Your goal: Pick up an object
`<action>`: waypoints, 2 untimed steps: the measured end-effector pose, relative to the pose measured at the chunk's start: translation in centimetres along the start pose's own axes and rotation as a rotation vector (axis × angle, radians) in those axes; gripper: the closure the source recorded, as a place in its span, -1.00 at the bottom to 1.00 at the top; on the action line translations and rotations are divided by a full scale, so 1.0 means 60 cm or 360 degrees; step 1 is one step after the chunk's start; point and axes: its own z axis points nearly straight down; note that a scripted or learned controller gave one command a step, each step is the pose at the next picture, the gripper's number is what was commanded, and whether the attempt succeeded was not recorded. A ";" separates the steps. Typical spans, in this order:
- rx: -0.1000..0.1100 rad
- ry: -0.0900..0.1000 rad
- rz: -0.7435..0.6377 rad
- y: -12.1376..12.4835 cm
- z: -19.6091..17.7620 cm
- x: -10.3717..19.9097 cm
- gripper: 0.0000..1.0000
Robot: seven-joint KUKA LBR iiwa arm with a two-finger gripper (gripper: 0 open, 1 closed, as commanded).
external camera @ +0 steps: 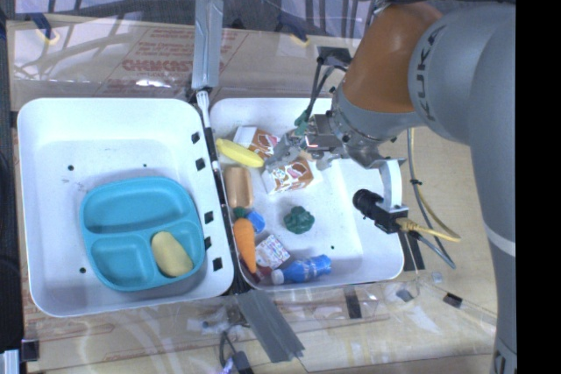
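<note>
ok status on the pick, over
End effector low in right bin, over the small carton. Grasp not confirmed. Banana and hot dog crowd close alongside.

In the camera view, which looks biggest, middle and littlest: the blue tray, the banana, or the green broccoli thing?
1. Blue tray, by far the biggest.
2. Banana.
3. Green broccoli, the littlest.
</note>
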 end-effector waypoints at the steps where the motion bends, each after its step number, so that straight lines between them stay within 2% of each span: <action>1: -0.0002 0.0000 -0.0051 -0.097 0.213 -0.055 -1.00; 2: -0.0001 0.0000 -0.0061 -0.095 0.200 -0.054 1.00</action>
